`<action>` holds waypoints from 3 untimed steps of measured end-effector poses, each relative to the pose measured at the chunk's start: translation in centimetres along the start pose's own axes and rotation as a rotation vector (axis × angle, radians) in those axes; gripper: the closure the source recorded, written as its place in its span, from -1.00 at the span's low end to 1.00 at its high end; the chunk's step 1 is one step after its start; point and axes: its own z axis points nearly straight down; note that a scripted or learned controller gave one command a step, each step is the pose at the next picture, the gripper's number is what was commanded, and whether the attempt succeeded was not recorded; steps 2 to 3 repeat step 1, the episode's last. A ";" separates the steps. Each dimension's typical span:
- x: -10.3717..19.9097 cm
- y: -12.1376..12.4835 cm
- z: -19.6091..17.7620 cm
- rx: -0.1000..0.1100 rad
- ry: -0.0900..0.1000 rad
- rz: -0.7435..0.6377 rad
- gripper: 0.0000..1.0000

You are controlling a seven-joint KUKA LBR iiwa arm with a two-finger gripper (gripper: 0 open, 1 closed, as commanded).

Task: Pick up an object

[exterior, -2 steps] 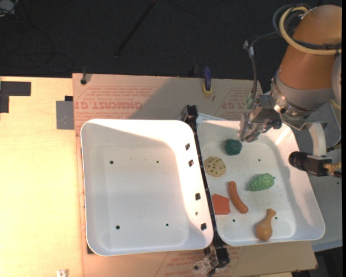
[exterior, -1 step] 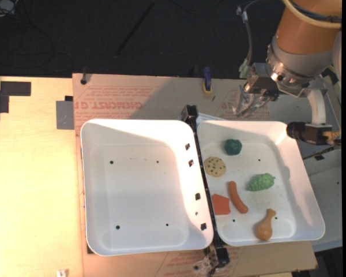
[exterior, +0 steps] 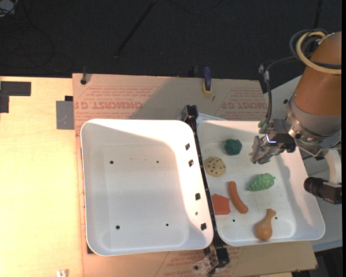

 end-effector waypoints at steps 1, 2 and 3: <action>7.2 2.8 -10.6 -0.023 0.001 -0.012 1.00; 7.2 2.8 -10.6 -0.023 0.001 -0.012 1.00; 7.2 2.8 -10.6 -0.023 0.001 -0.012 1.00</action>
